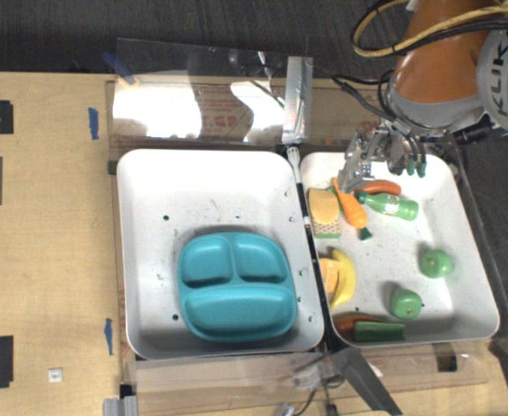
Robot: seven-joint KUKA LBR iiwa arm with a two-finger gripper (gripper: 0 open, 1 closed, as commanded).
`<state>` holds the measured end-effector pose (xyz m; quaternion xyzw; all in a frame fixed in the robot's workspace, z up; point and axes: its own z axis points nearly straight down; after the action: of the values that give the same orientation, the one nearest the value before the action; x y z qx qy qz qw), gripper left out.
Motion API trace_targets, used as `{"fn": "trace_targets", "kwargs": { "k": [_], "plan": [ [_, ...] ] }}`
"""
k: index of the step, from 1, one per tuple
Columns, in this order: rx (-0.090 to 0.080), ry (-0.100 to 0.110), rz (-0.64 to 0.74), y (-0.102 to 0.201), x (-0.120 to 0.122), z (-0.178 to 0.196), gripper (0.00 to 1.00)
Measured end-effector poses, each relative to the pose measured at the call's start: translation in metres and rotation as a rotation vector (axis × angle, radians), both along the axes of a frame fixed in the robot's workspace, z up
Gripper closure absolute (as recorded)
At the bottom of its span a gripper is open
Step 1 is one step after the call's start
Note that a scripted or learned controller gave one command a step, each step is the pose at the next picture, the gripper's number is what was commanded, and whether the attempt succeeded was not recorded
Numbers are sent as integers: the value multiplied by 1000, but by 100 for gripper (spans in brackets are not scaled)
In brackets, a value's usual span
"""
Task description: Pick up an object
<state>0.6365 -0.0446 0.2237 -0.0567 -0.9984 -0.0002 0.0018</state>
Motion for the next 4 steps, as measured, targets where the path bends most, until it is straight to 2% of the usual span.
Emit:
{"fn": "trace_targets", "kwargs": {
  "k": [1,2,3,4],
  "plan": [
    [-2,-19,2,1,4,18,100],
    [-1,-14,147,13,27,29,100],
    [-2,-17,155,14,32,61,100],
    [0,-4,188,-8,30,11,100]
  ]
}}
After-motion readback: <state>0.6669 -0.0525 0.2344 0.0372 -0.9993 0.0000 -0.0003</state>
